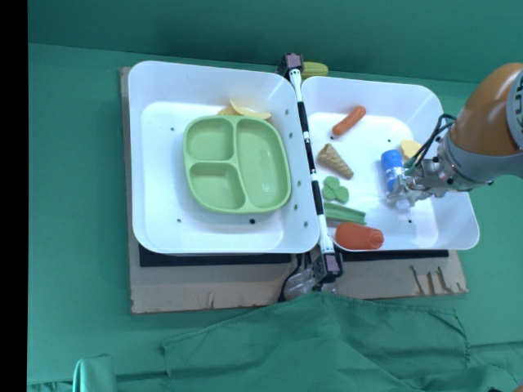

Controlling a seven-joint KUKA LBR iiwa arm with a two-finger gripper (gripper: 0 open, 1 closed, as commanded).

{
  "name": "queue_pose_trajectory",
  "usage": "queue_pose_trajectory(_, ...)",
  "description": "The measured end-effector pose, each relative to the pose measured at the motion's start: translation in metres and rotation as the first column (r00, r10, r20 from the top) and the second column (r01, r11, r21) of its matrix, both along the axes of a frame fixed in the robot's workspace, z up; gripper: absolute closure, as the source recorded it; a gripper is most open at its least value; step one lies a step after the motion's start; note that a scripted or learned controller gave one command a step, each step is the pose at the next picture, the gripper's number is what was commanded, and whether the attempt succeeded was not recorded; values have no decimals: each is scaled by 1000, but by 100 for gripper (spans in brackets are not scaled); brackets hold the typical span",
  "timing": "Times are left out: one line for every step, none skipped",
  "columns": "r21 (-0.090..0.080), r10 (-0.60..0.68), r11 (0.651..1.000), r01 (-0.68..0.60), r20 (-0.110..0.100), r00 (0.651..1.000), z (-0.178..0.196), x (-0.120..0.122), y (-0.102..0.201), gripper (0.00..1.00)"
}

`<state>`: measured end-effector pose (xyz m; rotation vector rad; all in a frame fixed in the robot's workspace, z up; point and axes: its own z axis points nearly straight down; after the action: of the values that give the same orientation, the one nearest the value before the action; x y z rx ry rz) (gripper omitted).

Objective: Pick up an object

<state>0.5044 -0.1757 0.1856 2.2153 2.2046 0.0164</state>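
You've got a blue can [391,170] w/ white end, lying tilted in the right bin [458,227], near its middle-right.

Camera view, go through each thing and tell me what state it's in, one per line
Green plate: flat in left bin, compartments bare.
Blue can: in right bin, against the claw.
Carrot: lying loose.
Cone: on its side.
Red pepper: lying by the front wall.

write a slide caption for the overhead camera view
Arm's pincer poised at a blue can in the right bin; green divided plate sits in the left bin.
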Motion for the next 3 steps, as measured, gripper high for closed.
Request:
queue_pose_trajectory(-3,1,1000,-1,-1,1000,-1,0,0,0)
queue_pose_trajectory(-2,1,1000,-1,1,1000,0,-17,-12,0)
queue_pose_trajectory(-3,8,1000,-8,-2,1000,-1,67,50,0)
